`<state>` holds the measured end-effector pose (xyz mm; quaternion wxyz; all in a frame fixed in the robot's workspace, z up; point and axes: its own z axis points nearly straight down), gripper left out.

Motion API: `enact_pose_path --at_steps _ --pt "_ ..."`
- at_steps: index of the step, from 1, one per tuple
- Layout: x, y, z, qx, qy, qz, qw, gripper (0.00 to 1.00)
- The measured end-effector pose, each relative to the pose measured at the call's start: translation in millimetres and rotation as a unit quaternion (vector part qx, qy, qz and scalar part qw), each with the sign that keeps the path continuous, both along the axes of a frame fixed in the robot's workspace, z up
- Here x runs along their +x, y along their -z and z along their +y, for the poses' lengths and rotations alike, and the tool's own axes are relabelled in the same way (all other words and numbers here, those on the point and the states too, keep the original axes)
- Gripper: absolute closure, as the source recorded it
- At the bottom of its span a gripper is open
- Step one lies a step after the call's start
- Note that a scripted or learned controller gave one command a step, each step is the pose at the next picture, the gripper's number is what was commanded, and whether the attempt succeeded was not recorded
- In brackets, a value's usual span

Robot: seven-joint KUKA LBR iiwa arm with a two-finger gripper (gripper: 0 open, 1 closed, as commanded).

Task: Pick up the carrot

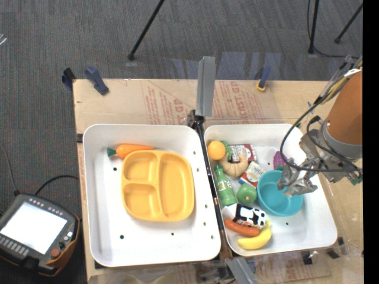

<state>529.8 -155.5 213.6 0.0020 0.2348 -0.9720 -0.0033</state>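
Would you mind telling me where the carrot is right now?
The carrot lies in the left bin, near its far edge, touching the yellow divided plate at its top-left corner.

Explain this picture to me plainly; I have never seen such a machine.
One camera looks down at a slant on a bench with two shallow white bins. The grey and orange thing at the right is a robot arm; its claw hangs over a blue bowl in the right bin, and nothing visible sits in its grip. That bin also holds toy food: an orange, a banana, a green bottle. The left bin holds a yellow divided plate, and the carrot it should pick up lies beside the plate's far edge.
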Motion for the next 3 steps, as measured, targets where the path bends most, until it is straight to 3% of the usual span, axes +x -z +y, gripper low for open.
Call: enact_pose_path --at_steps 1,2,3 --pt "6.3 -77.7 -55.8 -0.0018 -0.153 -0.005 0.9882 1.0" --pt "-42.9 2.9 -54.2 0.0023 -0.379 -0.002 0.9252 1.0" --pt "-51.7 -96.3 -55.8 -0.002 -0.461 -0.007 0.8874 1.0"
